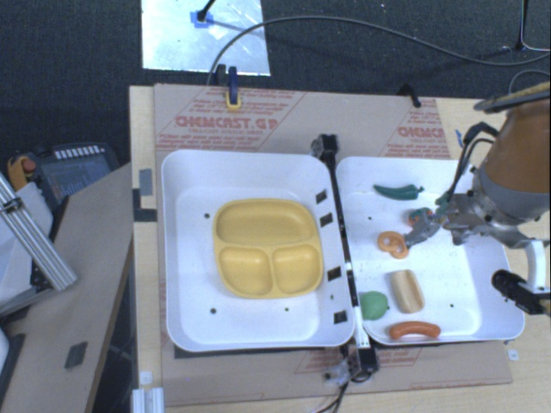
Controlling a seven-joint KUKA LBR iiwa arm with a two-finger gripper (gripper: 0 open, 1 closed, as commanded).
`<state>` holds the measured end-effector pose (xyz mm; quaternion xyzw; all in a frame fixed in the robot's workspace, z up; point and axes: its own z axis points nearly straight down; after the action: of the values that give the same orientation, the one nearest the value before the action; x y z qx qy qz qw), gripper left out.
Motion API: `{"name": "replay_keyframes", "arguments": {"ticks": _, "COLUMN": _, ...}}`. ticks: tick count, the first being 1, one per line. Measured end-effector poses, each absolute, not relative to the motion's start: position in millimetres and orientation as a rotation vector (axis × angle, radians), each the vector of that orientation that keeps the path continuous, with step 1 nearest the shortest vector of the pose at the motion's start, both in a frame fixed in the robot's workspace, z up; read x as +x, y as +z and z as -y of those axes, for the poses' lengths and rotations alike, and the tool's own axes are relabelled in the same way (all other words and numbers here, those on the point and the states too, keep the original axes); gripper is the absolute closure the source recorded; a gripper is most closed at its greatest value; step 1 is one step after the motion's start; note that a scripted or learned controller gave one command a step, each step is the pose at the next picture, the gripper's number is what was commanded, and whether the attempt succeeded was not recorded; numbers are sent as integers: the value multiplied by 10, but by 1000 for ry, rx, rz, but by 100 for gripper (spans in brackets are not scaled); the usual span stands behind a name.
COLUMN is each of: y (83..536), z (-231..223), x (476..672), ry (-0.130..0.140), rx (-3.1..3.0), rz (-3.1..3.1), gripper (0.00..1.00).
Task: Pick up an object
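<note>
a: where's the pretzel (393, 244)?
b: lying in the right bin (482, 317), just left of the hand (419, 228). can't tell if the hand is apart or together.
a: what's around the pretzel?
b: green pepper (398, 192) above it, bun (406, 291) below it, green lump (374, 305) lower left, sausage (415, 330) lowest.
a: and further left?
b: a yellow tray (267, 248) in the left bin (189, 231).
</note>
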<state>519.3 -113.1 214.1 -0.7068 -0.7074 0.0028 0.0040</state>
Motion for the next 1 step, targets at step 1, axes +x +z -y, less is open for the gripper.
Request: {"name": "replay_keyframes", "arguments": {"ticks": 1, "y": 2193, "z": 1130, "x": 5219, "ry": -2, "rx": -2219, "rz": 2226, "gripper": 0}}
